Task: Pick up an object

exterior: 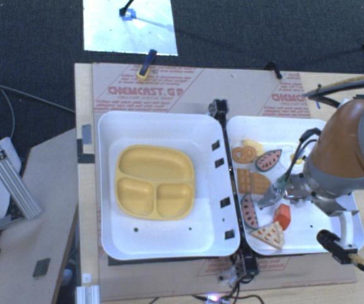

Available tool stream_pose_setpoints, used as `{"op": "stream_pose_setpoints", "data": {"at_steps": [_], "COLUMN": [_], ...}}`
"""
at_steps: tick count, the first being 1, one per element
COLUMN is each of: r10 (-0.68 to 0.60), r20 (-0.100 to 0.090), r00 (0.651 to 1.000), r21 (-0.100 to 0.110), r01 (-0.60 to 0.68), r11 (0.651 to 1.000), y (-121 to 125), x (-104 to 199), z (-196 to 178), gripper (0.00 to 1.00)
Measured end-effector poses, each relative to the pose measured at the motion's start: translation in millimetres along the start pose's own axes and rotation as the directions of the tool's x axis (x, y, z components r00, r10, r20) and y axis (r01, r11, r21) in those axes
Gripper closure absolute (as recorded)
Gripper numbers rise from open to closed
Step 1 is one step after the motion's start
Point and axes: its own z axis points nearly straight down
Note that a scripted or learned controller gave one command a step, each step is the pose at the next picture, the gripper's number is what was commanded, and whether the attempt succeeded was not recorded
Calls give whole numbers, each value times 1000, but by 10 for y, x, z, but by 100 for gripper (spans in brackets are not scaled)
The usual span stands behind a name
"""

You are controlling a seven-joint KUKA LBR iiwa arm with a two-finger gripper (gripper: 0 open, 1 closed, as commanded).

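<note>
The right white bin [308, 124] holds several toy foods. A pretzel [244, 153] and a pale yellow piece [252, 144] lie at its back left, with an oval red slice [268, 160] beside them. A brown waffle square [251, 182] sits along the left wall, and a watermelon slice [250, 211] lies below it. Near the front are a red-orange piece [283, 217] and a tan wedge [268, 235]. My gripper [271, 198] hangs low between the waffle, the watermelon slice and the red-orange piece. Nothing shows clearly in its grasp.
The left white bin [109, 170] holds a yellow divided plate [155, 182]. A black clip strip [223, 163] runs along the wall between the bins. The grey and orange arm [346, 151] covers the right bin's right half.
</note>
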Motion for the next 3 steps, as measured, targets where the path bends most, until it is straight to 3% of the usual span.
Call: {"op": "stream_pose_setpoints", "data": {"at_steps": [1, 2, 3], "r10": [-14, -13, 2], "r20": [0, 1, 1], "r00": [1000, 1000, 1000], "r21": [-20, -25, 2], "r01": [14, 13, -2], "r11": [1000, 1000, 1000], "y": [701, 1515, 910], "x": [444, 626, -39], "z": [-368, -877, 409], "gripper": [0, 0, 0]}}
